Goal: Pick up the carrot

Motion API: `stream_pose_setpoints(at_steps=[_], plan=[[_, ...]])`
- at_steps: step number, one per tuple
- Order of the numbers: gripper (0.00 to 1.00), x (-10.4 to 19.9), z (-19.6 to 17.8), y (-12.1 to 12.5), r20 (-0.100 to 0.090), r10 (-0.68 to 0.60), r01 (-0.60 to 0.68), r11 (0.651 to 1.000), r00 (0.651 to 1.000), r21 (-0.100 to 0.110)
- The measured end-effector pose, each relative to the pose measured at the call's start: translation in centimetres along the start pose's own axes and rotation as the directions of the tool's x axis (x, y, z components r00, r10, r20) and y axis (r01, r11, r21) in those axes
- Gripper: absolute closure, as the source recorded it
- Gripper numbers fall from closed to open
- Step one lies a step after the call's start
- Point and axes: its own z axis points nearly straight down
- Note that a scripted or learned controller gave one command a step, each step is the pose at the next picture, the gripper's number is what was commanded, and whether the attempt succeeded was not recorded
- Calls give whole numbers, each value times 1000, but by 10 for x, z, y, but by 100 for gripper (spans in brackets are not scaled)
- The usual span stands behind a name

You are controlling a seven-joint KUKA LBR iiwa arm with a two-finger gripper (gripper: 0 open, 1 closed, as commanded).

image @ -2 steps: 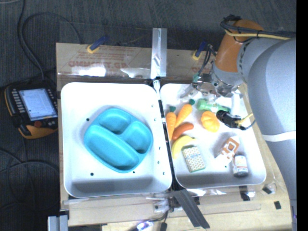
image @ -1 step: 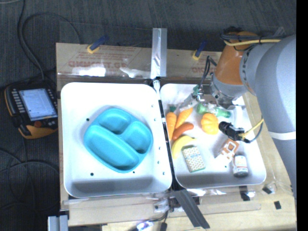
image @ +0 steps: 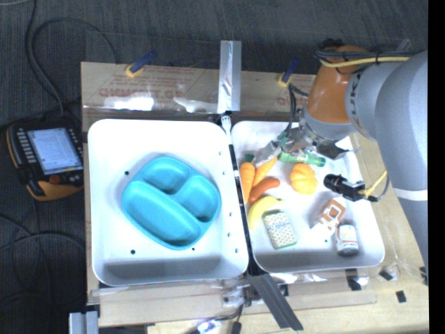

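Observation:
The carrot (image: 263, 168) is an orange tapered piece lying at a slant in the right bin (image: 368, 249), near its left wall and toward the back. My gripper (image: 283, 145) is low over the back of that bin, just above and to the right of the carrot's upper end. The grey arm with its orange band (image: 329, 97) comes down from the right. I see nothing lifted off the bin floor.
Around the carrot lie two more orange pieces (image: 247, 180) (image: 267, 185), a small yellow-orange pumpkin (image: 303, 177), a green stick (image: 304, 159), a banana (image: 259, 205), a patterned packet (image: 279, 229), a small carton (image: 328, 213) and a little bottle (image: 347, 238). The left bin (image: 111, 256) holds a blue divided tray (image: 171, 200).

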Motion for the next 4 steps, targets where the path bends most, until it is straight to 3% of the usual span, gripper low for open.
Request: stream_pose_setpoints(at_steps=[1,2,3,4], plan=[[0,-34,-58,-5,-26,4,-3,999,1000,39],[0,-20,20,26,-22,-42,42,999,999,32],[0,-4,-5,31,-26,28,-27,999,999,39],[0,-11,20,27,-36,-207,209,977,978,38]])
